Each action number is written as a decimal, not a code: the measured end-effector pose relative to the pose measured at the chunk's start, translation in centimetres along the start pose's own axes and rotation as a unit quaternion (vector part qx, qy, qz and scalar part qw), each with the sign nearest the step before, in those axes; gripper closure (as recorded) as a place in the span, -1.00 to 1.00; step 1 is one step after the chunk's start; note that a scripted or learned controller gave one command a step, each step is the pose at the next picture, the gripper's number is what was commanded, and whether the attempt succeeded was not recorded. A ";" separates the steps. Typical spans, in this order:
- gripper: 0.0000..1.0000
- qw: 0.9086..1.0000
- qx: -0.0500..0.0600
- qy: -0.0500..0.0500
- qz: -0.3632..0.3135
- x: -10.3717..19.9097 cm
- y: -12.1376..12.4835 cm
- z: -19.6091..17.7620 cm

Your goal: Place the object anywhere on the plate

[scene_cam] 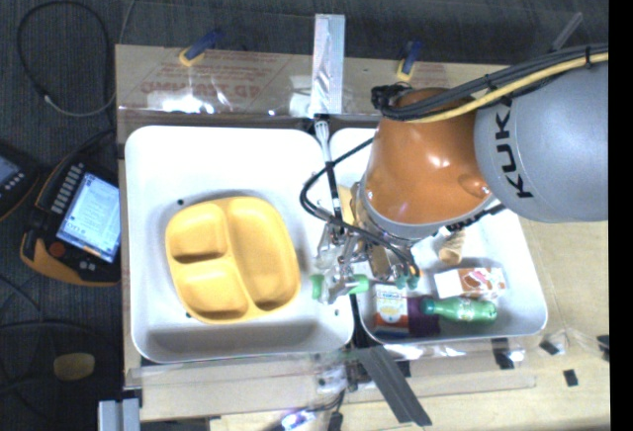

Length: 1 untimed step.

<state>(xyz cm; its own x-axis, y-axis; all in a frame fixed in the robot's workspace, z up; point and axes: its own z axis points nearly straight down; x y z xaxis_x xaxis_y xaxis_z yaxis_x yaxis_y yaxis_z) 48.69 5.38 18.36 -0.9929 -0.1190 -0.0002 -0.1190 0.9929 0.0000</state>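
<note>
A robotics lab: a grey and orange industrial robot arm (pixel 475 162) reaches over a table (pixel 237 73) holding two white bins (pixel 143 221), with clamps (pixel 201 45) on the table edge, loose cables (pixel 59 53) on dark carpet, and a handheld controller (pixel 74 216) alongside.

"KUK" on the grey arm (pixel 544 152)

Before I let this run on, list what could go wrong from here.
1. The gripper hangs over the wall between the two bins, so a carry toward the yellow plate could clip that wall.
2. The green bottle, small jar and carton lie crowded together in the right bin; a grab may nudge neighbours.
</note>
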 end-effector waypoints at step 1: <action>1.00 0.999 -0.001 -0.002 -0.052 -3.2 7.6 -7.1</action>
<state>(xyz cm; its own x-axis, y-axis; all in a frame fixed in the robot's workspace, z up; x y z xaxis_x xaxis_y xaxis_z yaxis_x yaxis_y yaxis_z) 50.93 13.26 25.44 -0.9751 -0.2217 -0.0034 -0.2217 0.9751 0.0018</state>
